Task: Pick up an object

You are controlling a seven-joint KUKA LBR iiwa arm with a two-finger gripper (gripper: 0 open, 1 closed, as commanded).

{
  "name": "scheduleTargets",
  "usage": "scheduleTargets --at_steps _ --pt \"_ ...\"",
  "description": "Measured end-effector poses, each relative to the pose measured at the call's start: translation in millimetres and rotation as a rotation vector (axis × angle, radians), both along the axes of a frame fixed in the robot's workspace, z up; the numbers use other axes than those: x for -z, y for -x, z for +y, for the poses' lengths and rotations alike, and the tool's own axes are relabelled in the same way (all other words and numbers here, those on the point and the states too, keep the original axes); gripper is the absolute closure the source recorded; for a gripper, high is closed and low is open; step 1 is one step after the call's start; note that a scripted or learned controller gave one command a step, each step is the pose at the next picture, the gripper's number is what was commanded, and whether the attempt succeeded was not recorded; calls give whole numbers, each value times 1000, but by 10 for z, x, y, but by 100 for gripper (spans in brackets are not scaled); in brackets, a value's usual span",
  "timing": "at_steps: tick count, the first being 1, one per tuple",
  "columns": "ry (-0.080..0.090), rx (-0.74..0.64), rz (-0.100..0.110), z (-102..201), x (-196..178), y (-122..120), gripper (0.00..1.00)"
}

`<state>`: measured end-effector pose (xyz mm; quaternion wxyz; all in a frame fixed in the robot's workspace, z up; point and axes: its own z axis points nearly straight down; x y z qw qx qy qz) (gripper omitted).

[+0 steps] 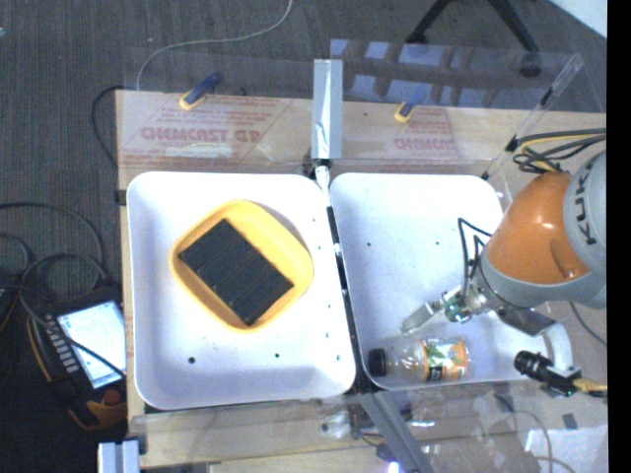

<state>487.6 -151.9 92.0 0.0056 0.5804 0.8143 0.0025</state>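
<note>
Tool [426,315] hovers, seemingly just above bottle [422,359].

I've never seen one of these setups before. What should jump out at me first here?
Probably the yellow dish with a dark ridged pad in it, sitting in the left bin. Next, the arm's big orange band looming over the right bin, with its gripper low above a small clear bottle lying on its side at the near edge.
</note>
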Motion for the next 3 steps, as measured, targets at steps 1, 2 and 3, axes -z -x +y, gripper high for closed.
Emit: scheduleTargets --at_steps 1,2,3 --pt "-6 337 -5 -483 1 -187 0" --pt "5 175 -10 -52 -5 -20 0" --pt "-4 531 6 -287 -20 24 0"
